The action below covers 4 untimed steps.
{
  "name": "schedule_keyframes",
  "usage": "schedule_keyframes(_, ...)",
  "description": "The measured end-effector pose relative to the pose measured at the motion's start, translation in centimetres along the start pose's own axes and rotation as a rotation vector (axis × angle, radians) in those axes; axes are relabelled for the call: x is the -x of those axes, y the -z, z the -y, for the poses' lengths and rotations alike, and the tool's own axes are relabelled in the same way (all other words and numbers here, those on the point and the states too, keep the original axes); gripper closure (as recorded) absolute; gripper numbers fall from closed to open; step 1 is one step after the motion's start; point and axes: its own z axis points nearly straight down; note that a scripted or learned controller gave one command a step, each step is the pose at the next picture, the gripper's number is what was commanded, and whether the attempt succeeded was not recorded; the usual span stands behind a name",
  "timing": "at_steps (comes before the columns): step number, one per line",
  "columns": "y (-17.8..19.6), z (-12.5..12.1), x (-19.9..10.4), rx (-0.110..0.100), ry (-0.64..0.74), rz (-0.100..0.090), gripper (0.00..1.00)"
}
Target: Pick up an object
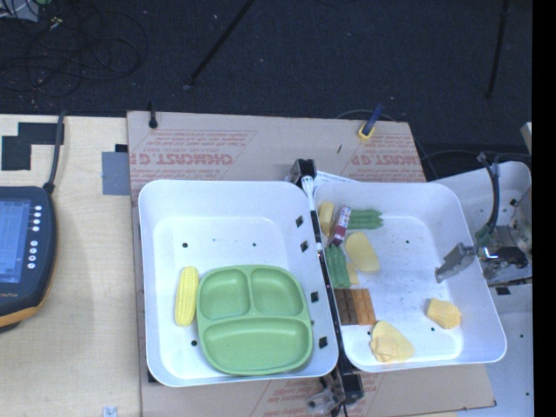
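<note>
My gripper (455, 261) is at the right side of the right bin (476, 347), just above its floor, with the arm's wrist behind it over the bin's right rim. Nothing shows held in it. A yellow wedge (444, 313) lies below and slightly left of the gripper. A crumpled yellow piece (390, 342) lies near the front wall. Along the bin's left side are a brown ridged block (355, 306), a yellow oval piece (362, 252), a green bean-like piece (364, 219), a dark red stick (341, 222) and a green item (335, 266).
The left bin (165, 224) holds a green divided plate (254, 318) and a yellow corn cob (186, 295). A tablet (19, 250) sits on the bench at far left. A yellow clip (367, 129) lies on the cardboard behind the bins.
</note>
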Motion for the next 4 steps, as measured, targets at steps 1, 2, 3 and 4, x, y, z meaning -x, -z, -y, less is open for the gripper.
schedule_keyframes(1,-8.0,-5.8,-5.6,0.000,0.005,-0.001,0.00)
schedule_keyframes(2,-12.7,-3.7,-10.6,-0.004,0.001,-0.001,0.00)
schedule_keyframes(3,-14.4,0.3,-11.5,0.022,-0.004,0.005,0.00)
schedule_keyframes(4,-14.5,-6.1,-10.9,0.006,0.003,0.000,0.00)
